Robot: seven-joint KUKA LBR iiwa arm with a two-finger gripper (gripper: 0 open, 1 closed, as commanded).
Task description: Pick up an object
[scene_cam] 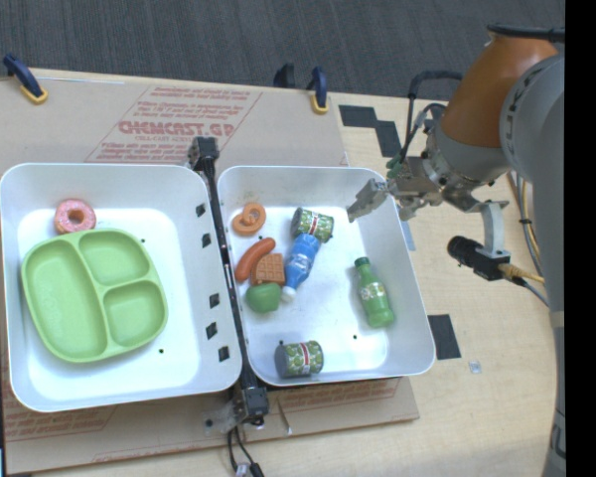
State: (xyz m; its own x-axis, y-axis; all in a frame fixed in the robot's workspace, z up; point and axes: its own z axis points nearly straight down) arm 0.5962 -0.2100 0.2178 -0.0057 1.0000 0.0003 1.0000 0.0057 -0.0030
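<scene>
Arm overhead hides its wrist; jaws blurred.

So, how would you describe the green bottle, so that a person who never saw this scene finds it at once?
Look at the right bin, the one that holds many small things. The green bottle lies alone near that bin's right wall, apart from the cluster on its left side. Unlike the blue bottle in the cluster, it is green all over and touches nothing else.
</scene>
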